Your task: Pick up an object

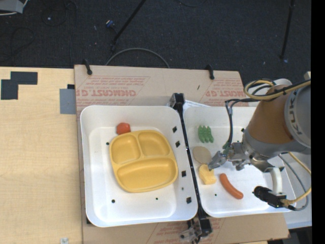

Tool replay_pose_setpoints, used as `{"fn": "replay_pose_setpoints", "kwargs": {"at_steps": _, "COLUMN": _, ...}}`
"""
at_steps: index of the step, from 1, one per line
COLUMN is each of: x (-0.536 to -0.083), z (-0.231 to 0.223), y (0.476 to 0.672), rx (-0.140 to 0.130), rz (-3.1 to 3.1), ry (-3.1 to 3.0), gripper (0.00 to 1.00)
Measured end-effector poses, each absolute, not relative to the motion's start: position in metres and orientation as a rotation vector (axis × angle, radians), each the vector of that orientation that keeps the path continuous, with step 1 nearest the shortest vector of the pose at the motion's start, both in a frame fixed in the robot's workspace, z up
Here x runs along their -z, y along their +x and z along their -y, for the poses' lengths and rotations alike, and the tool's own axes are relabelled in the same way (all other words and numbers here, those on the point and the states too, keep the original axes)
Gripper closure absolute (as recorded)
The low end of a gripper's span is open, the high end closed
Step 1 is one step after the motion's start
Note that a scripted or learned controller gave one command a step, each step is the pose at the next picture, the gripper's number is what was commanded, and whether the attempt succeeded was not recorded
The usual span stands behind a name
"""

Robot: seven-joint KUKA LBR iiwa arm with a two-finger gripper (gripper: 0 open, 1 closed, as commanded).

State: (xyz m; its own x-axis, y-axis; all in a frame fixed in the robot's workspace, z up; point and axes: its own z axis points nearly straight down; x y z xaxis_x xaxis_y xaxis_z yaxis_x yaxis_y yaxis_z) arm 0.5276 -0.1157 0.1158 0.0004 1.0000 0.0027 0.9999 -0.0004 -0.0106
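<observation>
Found two white bins side by side on a sheet of cardboard (117, 88), left bin (96, 187) and right bin (254, 207) meeting along a black divider (185, 151).

Hung over the middle of the right bin: the grey arm (274, 126), entering across that bin's right edge, with the gripper (217, 160) pointing toward the divider. Could not tell whether the claw was spread or pressed together, as the view was too small and cluttered there. Saw nothing clearly pinched in it.

Lay in the right bin, all in its left half near the divider:
- a green piece (205, 133) toward the far edge, apart from the gripper;
- a tan disc (200, 153) just beside the gripper, on its divider side;
- a yellow block (206, 175) just below the disc, close under the gripper's tip, contact not clear;
- an orange sausage (231, 186) toward the near edge, slanted, beside the block.

Held in the left bin: a yellow divided plate (143, 160) at its middle, and a red ball (123, 128) resting on the bin floor at the plate's far-left corner, touching or nearly touching its rim.

Noted cables (259, 88) looping behind the arm, past the right bin's far-right corner.
</observation>
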Motion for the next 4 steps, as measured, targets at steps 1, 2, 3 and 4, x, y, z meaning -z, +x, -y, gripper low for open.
{"fn": "replay_pose_setpoints", "kwargs": {"at_steps": 1, "x": -0.087, "z": 0.115, "y": 0.528, "rx": -0.001, "rz": 2.221, "ry": -2.220, "gripper": 0.00}}
{"fn": "replay_pose_setpoints", "kwargs": {"at_steps": 2, "x": -0.098, "z": 0.116, "y": 0.528, "rx": -0.001, "rz": 2.215, "ry": -2.225, "gripper": 1.00}}
{"fn": "replay_pose_setpoints", "kwargs": {"at_steps": 3, "x": -0.156, "z": 0.115, "y": 0.538, "rx": 0.003, "rz": 2.225, "ry": -2.221, "gripper": 1.00}}
{"fn": "replay_pose_setpoints", "kwargs": {"at_steps": 4, "x": -0.200, "z": 0.122, "y": 0.538, "rx": 0.001, "rz": 2.224, "ry": -2.221, "gripper": 1.00}}
